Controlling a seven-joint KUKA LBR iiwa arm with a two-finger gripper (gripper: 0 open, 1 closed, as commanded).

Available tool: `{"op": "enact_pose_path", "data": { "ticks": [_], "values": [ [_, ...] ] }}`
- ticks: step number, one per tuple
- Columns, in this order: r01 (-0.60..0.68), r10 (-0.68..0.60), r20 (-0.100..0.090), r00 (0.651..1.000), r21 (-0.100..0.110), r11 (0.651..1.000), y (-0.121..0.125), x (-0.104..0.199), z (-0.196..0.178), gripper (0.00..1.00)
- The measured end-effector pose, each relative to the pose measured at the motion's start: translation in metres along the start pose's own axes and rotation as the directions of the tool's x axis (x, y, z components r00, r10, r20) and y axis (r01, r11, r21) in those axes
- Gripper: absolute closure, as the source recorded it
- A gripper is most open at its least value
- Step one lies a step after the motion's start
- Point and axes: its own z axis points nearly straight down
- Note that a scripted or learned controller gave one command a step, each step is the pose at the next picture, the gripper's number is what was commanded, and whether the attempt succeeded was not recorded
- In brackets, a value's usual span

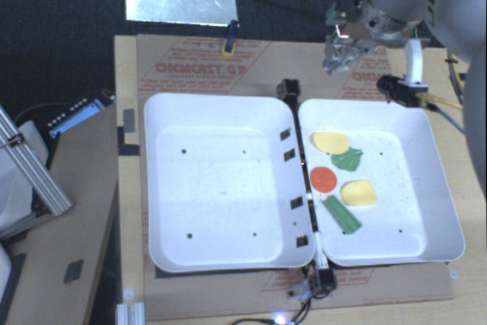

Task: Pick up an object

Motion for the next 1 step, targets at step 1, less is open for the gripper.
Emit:
{"op": "enact_pose_path", "data": {
  "ticks": [1],
  "values": [
    [0.007,-0.007,-0.005,1.000,0.007,1.000,-0.0023,0.0880,-0.0649,1.00]
  ]
}}
